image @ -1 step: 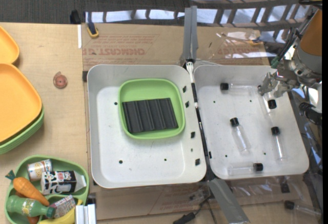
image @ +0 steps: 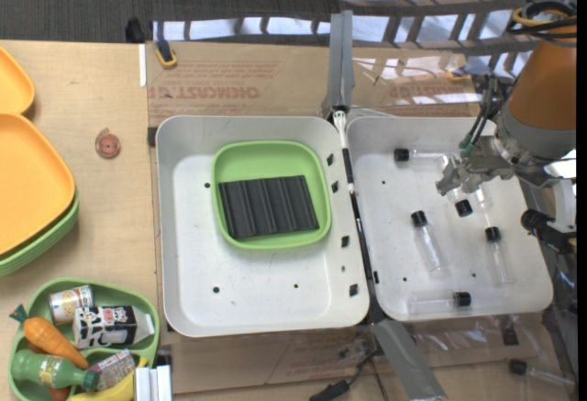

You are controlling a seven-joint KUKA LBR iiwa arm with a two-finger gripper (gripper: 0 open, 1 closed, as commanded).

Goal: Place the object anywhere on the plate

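Note:
A square green plate (image: 269, 151) lies in the left bin (image: 183, 280), with a dark grey ribbed slab (image: 271, 206) resting on it. Several clear vials with black caps lie scattered in the right bin (image: 385, 289): one at the back left (image: 410, 154), one in the middle (image: 425, 237), one to the right (image: 494, 254) and one by the front wall (image: 440, 301). My gripper (image: 461, 181) hangs low over the back right of that bin. A black-capped vial (image: 463, 206) lies just below and in front of it.
Orange plates (image: 27, 179) are stacked on the wooden table at the left. A green bowl of toy food (image: 78, 335) sits at the front left. A metal rail (image: 440, 23) runs behind the bins, and cables and brackets (image: 550, 234) crowd the right side.

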